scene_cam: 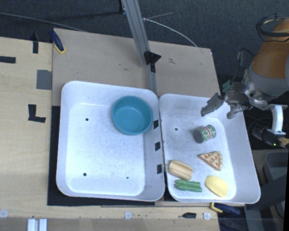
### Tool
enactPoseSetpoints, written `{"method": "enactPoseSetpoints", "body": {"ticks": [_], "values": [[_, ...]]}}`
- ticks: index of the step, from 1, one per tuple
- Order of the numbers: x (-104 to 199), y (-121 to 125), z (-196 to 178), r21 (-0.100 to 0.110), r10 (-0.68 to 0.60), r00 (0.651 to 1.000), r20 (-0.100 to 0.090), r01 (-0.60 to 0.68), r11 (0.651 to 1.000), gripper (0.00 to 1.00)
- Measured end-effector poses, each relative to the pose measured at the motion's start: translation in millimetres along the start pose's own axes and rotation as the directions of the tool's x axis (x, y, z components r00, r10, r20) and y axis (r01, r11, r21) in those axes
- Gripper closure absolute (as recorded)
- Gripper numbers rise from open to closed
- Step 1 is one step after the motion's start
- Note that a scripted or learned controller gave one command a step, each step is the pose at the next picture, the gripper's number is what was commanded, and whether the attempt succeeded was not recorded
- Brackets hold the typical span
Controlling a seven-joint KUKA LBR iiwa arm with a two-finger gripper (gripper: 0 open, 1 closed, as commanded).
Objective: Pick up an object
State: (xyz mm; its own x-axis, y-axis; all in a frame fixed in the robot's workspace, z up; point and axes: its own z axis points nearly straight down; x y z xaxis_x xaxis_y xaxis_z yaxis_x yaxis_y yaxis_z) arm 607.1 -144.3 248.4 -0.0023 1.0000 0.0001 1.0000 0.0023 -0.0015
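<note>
Can [205, 133]: small stubby cylinder on its side in the right bin [245, 170], grey end cap facing left, green and red label; the thing nearest the gripper, just below it and apart from it.
Gripper [219, 108]: two dark fingers spread wide, released, nothing between them, hovering over the bin's upper part.
Step in hand: judged to be the descent; best to centre the fingers across the can's round body, since a curved, smooth side may roll or squirt out.
Pizza slice [211, 159]: flat toy wedge, orange, thin, hard to pinch.
Hot dog [180, 168]: rounded tan bun.
Bean pod [188, 185]: green, slim, bumpy.
Lemon [216, 185]: yellow, smooth, oval.
Bowl [132, 115]: blue, round, glossy, in the left bin [77, 147].
Counter [14, 127]: pale wood.
</note>
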Motion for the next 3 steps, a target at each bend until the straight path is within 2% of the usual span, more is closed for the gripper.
{"method": "enactPoseSetpoints", "body": {"ticks": [2, 3], "values": [[-16.9, 3.1, 110.4, 0.006, 0.002, 1.0, 0.0, -0.002, 1.0, 0.0], [-17.5, 9.9, 126.0, -0.022, -0.001, 1.0, 0.006, 0.001, 1.0, 0.0]]}}
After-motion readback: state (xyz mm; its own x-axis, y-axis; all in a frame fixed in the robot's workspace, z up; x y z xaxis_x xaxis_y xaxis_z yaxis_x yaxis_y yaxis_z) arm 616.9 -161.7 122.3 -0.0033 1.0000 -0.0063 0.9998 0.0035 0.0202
